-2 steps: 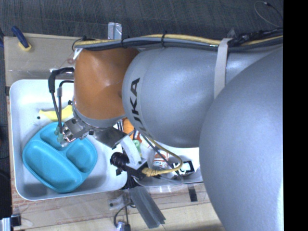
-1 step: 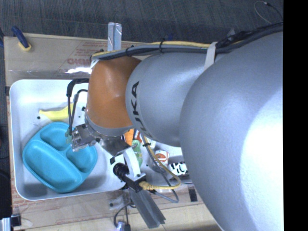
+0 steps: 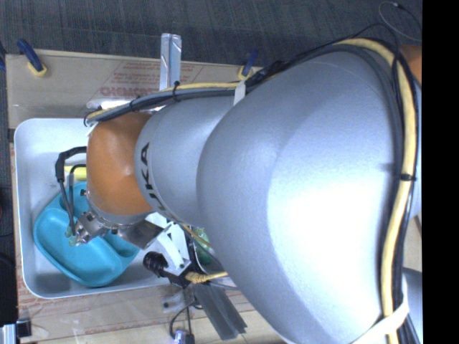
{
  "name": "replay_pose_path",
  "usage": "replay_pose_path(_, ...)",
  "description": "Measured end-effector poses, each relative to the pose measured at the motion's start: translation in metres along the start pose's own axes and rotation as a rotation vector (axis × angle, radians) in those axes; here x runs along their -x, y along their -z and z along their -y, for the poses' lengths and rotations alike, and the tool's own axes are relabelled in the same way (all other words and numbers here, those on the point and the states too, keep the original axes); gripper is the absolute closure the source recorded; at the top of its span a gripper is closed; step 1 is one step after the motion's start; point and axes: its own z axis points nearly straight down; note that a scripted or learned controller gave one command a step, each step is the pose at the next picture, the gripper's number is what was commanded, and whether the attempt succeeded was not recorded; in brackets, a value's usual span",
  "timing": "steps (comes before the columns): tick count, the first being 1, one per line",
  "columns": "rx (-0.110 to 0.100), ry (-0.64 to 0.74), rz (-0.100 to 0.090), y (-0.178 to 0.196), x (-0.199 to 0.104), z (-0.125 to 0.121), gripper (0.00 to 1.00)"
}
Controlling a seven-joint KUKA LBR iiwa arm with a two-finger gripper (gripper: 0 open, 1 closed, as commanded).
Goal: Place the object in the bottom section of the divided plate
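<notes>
A: Arm position? It takes up most of the view, coming in from the right; grey casing, orange band over the left bin.

B: Gripper state?

A: Cannot tell. The gripper sits below the orange band, low over the blue divided plate, and the wrist hides how it stands. Nothing is seen between its tips.

B: Where is the plate?

A: In the left bin, toward its near-left corner. Its right side goes under the wrist; the sections cannot be made out.

B: And the object?

A: A yellow piece shows just left of the orange band, beyond the plate's far edge. Too much of it is covered to name it. Whether it touches the plate, I cannot tell.

B: Anything else around?

A: Black cable loops beside the yellow piece. Yellow and black hoses run along the arm's far side. Cardboard sheet lies beyond the bin, with blue clamps at its edge and a metal bracket. A white-and-black mount hangs at the near side of the wrist.
</notes>
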Motion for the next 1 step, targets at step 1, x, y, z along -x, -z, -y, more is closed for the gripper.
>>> replay_pose_path(1,0.006,0.189,0.003,0.1944,0.0194,-0.0148,1.0)
